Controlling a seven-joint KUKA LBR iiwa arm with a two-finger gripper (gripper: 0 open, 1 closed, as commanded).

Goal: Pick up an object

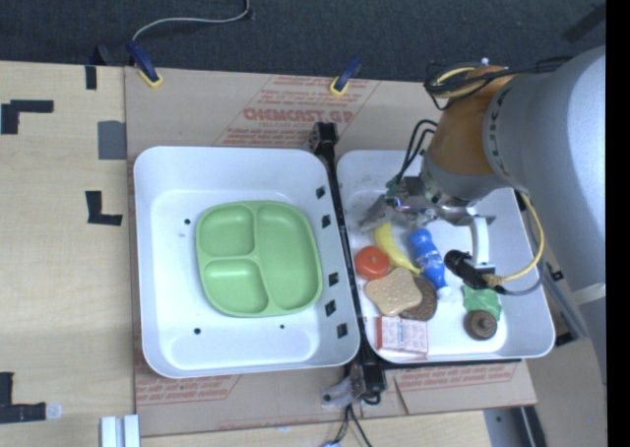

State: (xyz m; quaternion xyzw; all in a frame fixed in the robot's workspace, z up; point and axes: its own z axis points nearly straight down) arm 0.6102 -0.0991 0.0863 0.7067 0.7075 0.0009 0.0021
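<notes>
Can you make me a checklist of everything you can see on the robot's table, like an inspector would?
Surface: brown cardboard sheet on a wooden bench, bearing two white bins side by side.
Job's things: right bin holds a banana, blue bottle, orange round piece, toast, brown ring, green piece and red-and-white packet.
Clutter: left bin holds a green divided plate.
Grippers: tool hangs over the right bin's far end.
Cables: yellow and black ones along the arm; a white one beyond the bench.
Surroundings: dark carpet.

Both bins point(157, 238) were smooth, glossy white plastic. The divided green plate point(260, 258) was matt plastic. The worktop point(59, 268) showed pale wood-grain finish, overlaid with brown cardboard point(236, 115). The arm's wrist point(551, 130) appeared smooth, satin grey metal.
</notes>
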